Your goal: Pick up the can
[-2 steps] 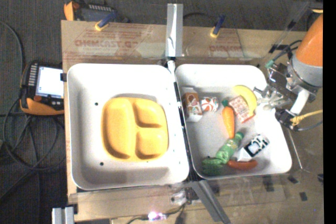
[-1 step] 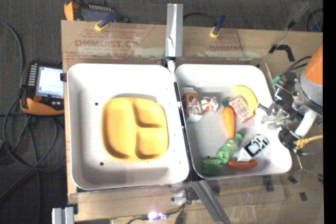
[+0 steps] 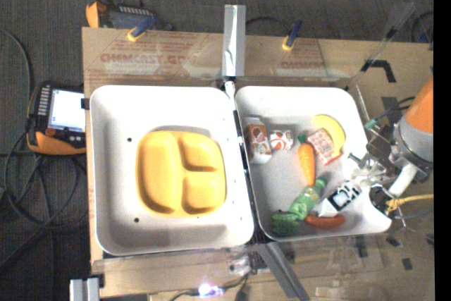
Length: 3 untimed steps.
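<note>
The can (image 3: 281,139), small with a red and white label, lies on its side in the upper left of the right bin (image 3: 282,180). A brown and red packet (image 3: 257,140) rests against its left side. My gripper (image 3: 372,174) hangs at the bin's right rim, well to the right of the can and a little nearer the front. It is apart from the can, with a carrot and other items between them. Nothing is seen held in it.
An orange carrot (image 3: 306,163), a yellow round piece (image 3: 331,126) with a red packet (image 3: 323,144), a green bottle (image 3: 308,199), a red sausage (image 3: 325,220) and a black and white object (image 3: 343,195) share the right bin. A yellow divided tray (image 3: 183,171) lies in the left bin (image 3: 113,151).
</note>
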Each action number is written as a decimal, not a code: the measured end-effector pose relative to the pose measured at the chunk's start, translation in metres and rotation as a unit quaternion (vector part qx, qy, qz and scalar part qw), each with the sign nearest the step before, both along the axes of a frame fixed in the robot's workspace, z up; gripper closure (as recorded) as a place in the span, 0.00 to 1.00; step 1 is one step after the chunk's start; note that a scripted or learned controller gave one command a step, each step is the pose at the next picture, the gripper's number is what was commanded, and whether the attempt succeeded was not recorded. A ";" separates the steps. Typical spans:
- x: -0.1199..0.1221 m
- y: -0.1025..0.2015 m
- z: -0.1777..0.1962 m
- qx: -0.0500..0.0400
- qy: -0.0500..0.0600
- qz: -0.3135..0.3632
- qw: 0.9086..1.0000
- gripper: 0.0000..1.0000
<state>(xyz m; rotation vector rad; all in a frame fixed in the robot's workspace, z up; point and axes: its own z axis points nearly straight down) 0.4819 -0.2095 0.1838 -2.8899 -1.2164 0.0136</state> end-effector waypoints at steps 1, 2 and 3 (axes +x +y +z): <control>0.001 -0.010 0.031 0.000 -0.001 -0.021 1.000 1.00; 0.000 0.044 -0.031 0.000 0.000 -0.026 1.000 1.00; 0.001 -0.006 0.116 -0.003 -0.001 -0.051 0.999 1.00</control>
